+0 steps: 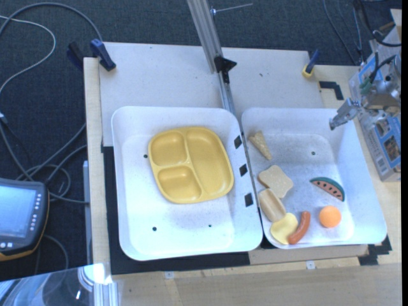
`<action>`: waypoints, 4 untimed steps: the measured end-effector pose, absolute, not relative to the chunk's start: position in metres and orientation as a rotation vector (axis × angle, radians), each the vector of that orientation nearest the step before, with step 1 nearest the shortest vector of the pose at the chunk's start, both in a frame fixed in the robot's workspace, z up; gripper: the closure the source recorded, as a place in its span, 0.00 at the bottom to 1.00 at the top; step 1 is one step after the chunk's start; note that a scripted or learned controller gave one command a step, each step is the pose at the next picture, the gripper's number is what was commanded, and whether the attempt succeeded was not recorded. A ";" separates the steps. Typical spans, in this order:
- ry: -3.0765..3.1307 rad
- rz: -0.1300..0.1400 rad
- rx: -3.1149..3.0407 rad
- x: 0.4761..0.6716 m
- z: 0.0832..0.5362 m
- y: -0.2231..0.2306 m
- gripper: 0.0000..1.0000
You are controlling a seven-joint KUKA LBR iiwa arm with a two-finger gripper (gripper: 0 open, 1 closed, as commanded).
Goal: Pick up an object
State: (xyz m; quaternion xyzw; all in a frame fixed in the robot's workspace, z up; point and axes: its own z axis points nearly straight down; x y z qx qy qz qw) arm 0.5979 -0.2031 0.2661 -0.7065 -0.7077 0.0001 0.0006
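Though near tool, watermelon slice apart.

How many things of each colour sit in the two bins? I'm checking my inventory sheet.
Yellow: 2, divided plate, banana
Tan: 3, cone, bread slice, bun
Red: 2, sausage, watermelon slice
Orange: 1, orange
Total: 8

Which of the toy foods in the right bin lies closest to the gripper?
The watermelon slice, red with a green rind, lies nearest the gripper; the orange, sausage and bread pieces sit farther off.
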 end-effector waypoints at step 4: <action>-2.217 0.005 -2.216 0.600 0.101 -0.208 0.00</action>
